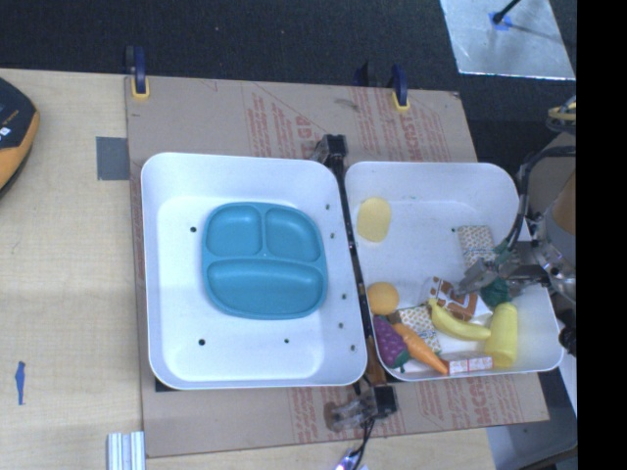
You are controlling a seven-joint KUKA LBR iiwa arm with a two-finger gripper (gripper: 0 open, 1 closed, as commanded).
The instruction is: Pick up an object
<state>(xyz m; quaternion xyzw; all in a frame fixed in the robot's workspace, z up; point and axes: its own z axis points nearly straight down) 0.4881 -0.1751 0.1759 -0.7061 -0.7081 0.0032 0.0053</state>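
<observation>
My end effector [490, 274] hangs low over the right side of the right bin [431, 179], reaching in from the right edge of the scene, and from this slanted view I cannot tell whether it is released or clenched. Its tip sits right at a small dark green object [497, 291], which is too blurred against the metal for me to name or to say whether I am touching it. Just nearer than that lies a pale yellow cylinder [504, 333], standing close to the bin's near right corner, and beside it on the left a banana [457, 322] curves across a brown and white packet [454, 296]. A speckled sachet [475, 240] lies just left of my end effector, a little farther back. Further left, along the near wall of the bin, a carrot [421, 349] lies at a slant with a bunch of purple grapes [389, 341] touching its left side, and a small orange fruit [382, 297] sits just beyond the grapes. A pale yellow disc [373, 218] rests well apart from the cluster, toward the bin's far left. The left bin [167, 262] holds a blue divided plate [264, 259] at its middle, well away from me. Both bins sit on a cardboard sheet [245, 116] clamped to the desk [59, 262].
</observation>
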